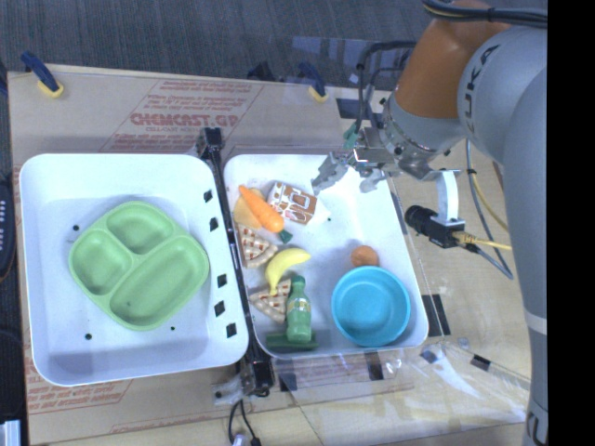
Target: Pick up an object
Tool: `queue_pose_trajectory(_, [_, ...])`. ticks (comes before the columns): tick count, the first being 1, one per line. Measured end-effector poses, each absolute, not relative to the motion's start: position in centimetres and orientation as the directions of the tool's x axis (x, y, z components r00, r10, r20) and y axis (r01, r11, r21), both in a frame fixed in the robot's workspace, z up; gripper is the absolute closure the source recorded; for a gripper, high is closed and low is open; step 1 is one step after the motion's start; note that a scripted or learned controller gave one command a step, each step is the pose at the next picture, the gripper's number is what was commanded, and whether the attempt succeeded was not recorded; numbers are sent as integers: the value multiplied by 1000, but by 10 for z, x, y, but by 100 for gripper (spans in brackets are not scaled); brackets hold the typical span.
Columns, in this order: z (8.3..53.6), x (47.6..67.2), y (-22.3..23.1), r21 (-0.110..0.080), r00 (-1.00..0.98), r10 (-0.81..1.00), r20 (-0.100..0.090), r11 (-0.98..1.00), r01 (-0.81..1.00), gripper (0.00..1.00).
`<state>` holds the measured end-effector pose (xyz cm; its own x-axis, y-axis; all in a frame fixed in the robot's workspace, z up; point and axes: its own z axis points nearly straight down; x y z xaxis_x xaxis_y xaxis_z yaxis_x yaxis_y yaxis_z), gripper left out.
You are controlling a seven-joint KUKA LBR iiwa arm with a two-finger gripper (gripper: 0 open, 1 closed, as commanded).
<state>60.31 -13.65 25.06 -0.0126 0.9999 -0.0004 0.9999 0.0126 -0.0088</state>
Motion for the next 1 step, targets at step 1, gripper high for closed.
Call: queue_pose_trajectory(1, [121,633,-106,10,108,994,-4,-108,994,0])
